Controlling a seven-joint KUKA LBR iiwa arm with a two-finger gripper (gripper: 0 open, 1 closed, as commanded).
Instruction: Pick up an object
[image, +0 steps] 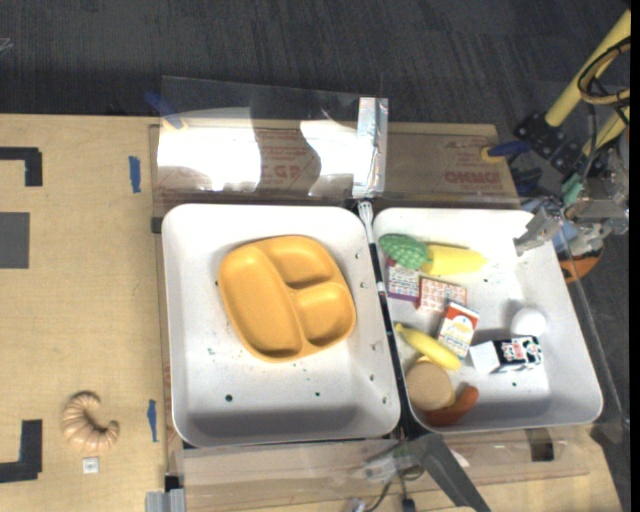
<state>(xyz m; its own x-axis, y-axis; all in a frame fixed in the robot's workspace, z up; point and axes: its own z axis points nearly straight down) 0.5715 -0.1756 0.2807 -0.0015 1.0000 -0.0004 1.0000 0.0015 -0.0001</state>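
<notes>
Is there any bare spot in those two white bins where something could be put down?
Left bin: white floor in front of the yellow tray. Right bin: far right corner, beyond the white ball. Crowded beside the divider, around the corn and banana.

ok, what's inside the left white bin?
The left white bin holds one yellow plastic divided plate with three compartments, lying flat. Dark specks dot the floor around it. Whatever lies beneath the plate is covered.
</notes>
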